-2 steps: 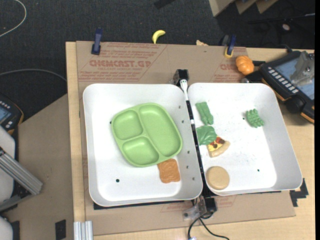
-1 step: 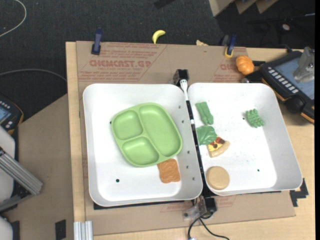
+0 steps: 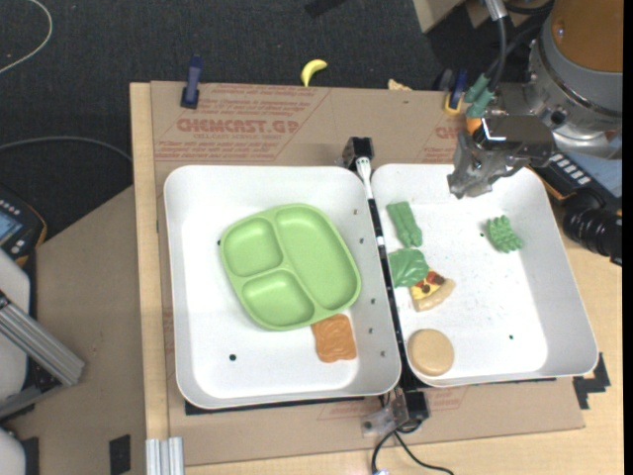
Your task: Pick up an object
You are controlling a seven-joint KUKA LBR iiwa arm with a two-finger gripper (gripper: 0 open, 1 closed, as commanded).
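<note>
My gripper (image 3: 473,182) hangs over the far edge of the right bin (image 3: 554,315), with nothing visibly in it. In that bin lie a long green piece (image 3: 403,223), a leafy green piece (image 3: 406,264), a toy pizza slice (image 3: 432,292), a round tan bun (image 3: 431,352) and a small green ridged piece (image 3: 502,234). The ridged piece lies just below and to the right of the gripper. The left bin (image 3: 193,265) holds a green divided plate (image 3: 288,265) and an orange-brown toy (image 3: 334,339) at the plate's near edge.
The bins sit side by side on a cardboard sheet (image 3: 247,117), clamped by blue clips (image 3: 191,82) at the back. A black bar (image 3: 374,216) runs along the seam between the bins. A small yellow object (image 3: 314,69) lies behind the cardboard.
</note>
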